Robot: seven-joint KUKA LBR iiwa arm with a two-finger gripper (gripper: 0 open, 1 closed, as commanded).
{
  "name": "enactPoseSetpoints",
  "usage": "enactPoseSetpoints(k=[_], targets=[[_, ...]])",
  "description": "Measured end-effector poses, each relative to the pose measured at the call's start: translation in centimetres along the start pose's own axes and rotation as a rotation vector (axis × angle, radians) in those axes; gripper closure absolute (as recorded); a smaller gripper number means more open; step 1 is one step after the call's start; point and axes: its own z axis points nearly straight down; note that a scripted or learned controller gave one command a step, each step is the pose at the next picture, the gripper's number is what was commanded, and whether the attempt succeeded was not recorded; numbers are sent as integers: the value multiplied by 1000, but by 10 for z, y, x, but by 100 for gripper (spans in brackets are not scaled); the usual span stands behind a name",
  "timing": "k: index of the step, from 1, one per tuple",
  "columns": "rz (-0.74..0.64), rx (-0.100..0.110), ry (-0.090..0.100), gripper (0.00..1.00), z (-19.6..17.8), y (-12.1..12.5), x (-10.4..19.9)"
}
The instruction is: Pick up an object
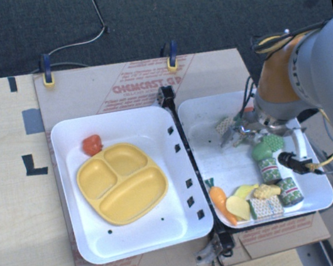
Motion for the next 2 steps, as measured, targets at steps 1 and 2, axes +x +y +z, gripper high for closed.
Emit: enactPoseSetpoints(k=[1,2], targets=[[1,-7,-1,0,-1,-42,-4],[3,-9,-2,0,-2,-111,28]])
